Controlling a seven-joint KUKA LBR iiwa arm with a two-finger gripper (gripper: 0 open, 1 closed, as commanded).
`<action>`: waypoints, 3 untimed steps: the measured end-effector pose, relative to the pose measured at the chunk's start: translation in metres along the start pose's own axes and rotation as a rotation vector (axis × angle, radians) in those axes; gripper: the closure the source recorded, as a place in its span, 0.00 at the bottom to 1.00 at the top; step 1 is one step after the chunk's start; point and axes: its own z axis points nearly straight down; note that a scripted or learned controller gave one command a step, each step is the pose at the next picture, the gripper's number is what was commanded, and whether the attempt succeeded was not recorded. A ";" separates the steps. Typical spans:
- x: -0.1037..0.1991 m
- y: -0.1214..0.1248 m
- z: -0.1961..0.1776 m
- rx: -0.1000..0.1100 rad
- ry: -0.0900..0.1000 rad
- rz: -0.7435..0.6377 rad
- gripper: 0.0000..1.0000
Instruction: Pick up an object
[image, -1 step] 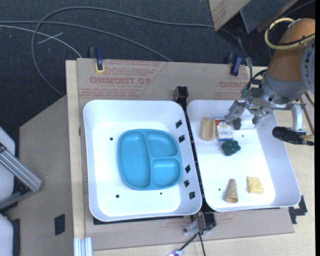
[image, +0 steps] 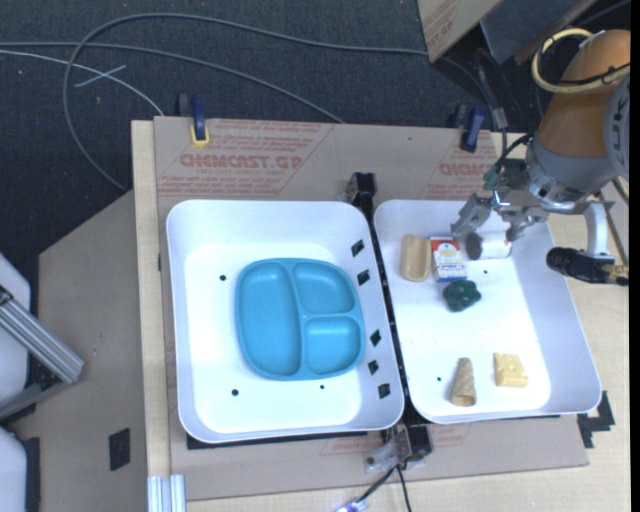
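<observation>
The right bin (image: 560, 330) holds several small objects. A tan bread-like piece (image: 414, 257) lies at its upper left, with a small red, white and blue carton (image: 449, 259) right beside it. A dark green lump (image: 461, 294) sits just below the carton. Near the front lie a tan cone (image: 463, 382) and a yellow cheese-like block (image: 510, 369). My gripper (image: 488, 226) hangs over the bin's upper middle, open, its fingers spread just right of and above the carton, with nothing between them.
The left bin (image: 200, 250) carries a blue divided plate (image: 299, 318). Black clips run along the divider (image: 375, 300) between the bins. Blue clamps (image: 199, 119) hold the cardboard base at the back. Cables cross the dark floor at the upper left.
</observation>
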 end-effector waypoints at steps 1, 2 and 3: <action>-0.005 -0.010 0.053 0.007 0.001 0.001 0.00; -0.004 -0.011 0.106 0.006 0.001 0.000 0.00; -0.004 -0.009 0.091 -0.001 0.001 0.000 1.00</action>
